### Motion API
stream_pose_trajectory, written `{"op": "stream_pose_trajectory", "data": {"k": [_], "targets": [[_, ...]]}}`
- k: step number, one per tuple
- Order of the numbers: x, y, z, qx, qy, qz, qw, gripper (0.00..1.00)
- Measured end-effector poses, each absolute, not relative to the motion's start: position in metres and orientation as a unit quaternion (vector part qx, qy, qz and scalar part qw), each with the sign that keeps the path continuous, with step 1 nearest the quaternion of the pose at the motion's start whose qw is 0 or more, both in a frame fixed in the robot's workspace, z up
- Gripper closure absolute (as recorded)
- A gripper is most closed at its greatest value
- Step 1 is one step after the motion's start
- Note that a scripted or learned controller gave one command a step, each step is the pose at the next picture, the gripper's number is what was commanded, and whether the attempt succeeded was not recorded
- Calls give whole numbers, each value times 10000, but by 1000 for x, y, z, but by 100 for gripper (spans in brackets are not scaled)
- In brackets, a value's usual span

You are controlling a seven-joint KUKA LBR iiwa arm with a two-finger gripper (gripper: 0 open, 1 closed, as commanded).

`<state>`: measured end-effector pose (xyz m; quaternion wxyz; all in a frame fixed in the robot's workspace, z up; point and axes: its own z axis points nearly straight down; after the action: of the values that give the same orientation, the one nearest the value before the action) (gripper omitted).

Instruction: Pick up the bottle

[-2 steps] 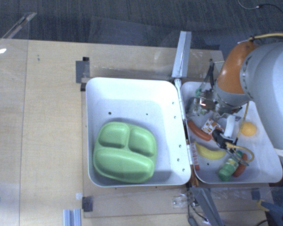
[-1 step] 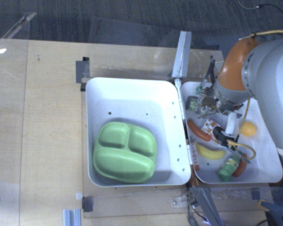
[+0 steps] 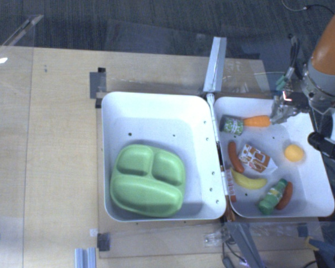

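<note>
Green bottle (image 3: pixel 272 197) lies tilted near front edge of right bin (image 3: pixel 324 202), touching red sausage (image 3: pixel 286 194). My end effector (image 3: pixel 280 111) at bin's back edge, right beside carrot (image 3: pixel 257 121); whether clenched or released, cannot tell. Well apart from bottle. Between us: yellow ball (image 3: pixel 293 153), snack packet (image 3: pixel 255 158), banana (image 3: pixel 249 180). Left bin (image 3: pixel 156 108) carries green divided tray (image 3: pixel 148 178). Counter (image 3: pixel 44 166) pale wood.
</note>
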<state>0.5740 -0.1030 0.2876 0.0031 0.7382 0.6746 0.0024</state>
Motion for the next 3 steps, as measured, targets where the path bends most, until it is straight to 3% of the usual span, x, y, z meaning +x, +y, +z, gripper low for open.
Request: {"op": "stream_pose_trajectory", "data": {"k": [1,3], "targets": [[562,-61,340,6589,7522,29,42,100],[586,69,390,4749,8800,31,41,100]]}}
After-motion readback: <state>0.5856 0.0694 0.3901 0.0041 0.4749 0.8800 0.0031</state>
